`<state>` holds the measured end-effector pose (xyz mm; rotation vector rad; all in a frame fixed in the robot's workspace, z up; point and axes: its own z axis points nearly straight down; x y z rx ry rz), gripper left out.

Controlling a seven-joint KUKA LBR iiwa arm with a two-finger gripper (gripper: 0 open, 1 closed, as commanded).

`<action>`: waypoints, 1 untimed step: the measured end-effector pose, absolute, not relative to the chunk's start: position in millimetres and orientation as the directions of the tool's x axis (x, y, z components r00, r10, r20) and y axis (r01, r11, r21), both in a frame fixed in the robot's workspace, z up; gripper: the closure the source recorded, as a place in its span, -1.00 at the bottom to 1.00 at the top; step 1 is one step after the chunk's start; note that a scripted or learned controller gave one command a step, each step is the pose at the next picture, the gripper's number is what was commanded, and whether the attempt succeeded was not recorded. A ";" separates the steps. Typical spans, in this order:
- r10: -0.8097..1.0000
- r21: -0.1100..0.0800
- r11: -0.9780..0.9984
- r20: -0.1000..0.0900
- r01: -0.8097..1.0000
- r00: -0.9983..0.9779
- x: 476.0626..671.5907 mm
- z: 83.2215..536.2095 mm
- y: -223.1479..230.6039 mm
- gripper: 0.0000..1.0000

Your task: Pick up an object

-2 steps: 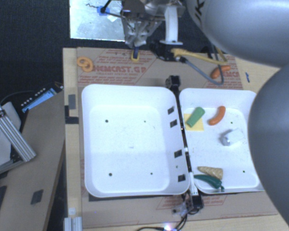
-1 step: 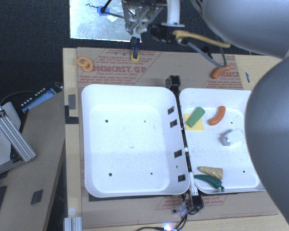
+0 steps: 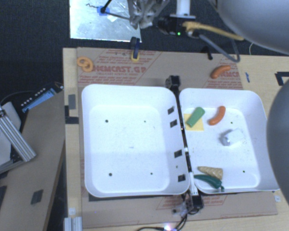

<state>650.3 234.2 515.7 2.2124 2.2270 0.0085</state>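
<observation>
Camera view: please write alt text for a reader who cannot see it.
Two white bins sit side by side on a bench; the right bin holds a green block, an orange sausage, a grey piece, a tan wedge and a green tool. The gripper hangs beyond the bench.

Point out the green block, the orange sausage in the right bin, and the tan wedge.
green block (image 3: 196, 116), camera view, middle of its top.
orange sausage (image 3: 217, 115), camera view, mid-body.
tan wedge (image 3: 211, 171), camera view, centre.
</observation>
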 end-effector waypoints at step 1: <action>1.000 0.000 -0.004 -0.001 1.000 0.004 669.4 482.7 169.7 1.00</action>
